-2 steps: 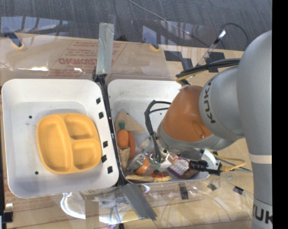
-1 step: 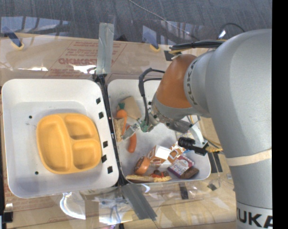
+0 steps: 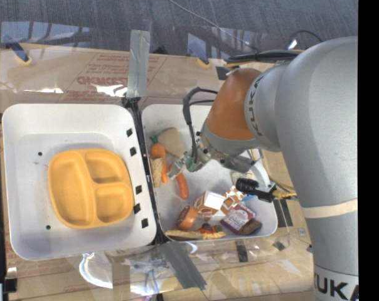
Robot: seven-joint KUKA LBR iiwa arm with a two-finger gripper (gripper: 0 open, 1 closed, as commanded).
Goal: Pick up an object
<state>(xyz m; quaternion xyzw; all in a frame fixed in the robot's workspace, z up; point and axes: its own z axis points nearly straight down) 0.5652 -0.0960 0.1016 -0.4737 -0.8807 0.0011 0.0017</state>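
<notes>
Here the gripper (image 3: 188,162) is low inside the right bin (image 3: 167,113), near that bin's middle. It looks small and dark with a bit of green on it. I cannot tell how its tips are set or if it has hold of anything, because that part is too small and blurry.

A small orange carrot (image 3: 183,187) lies just below the gripper, and another carrot (image 3: 158,151) lies to the gripper's left. A pale, tan lump (image 3: 172,141) sits just above and left of the gripper. A pile of small food packs (image 3: 218,215) lies further below, by the bin's lower edge; their labels are too blurry to read.

The arm (image 3: 302,124) comes in from the right and bends down over the right bin. It is grey, with a big orange band (image 3: 233,108) just above the gripper. White letters "KUKA" (image 3: 336,287) show low on the arm's base.

In the left bin (image 3: 20,187) lies a yellow tray (image 3: 89,187) with three parts, well away from the gripper.
</notes>
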